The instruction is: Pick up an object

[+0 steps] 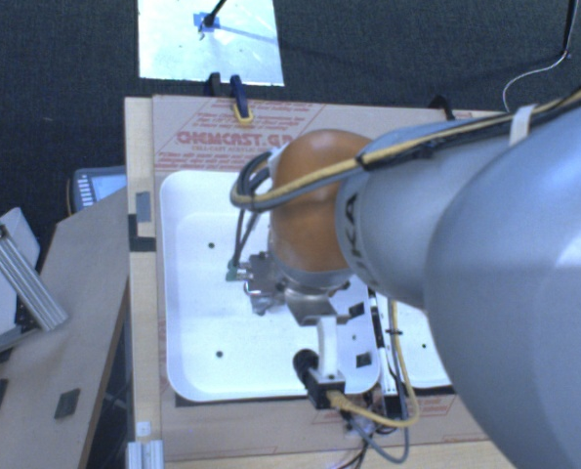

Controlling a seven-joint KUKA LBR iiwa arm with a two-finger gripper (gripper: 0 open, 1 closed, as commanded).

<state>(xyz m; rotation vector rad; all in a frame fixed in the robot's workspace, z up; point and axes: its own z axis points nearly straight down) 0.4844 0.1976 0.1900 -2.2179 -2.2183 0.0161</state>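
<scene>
Camera view puts my arm (446, 223) over the white bin (187, 262); I cannot tell the jaw state, so I risk closing on nothing

Grey arm (485, 252) with orange band (310, 198) looming over white bin (197, 291), cables (388, 408) trailing
</scene>
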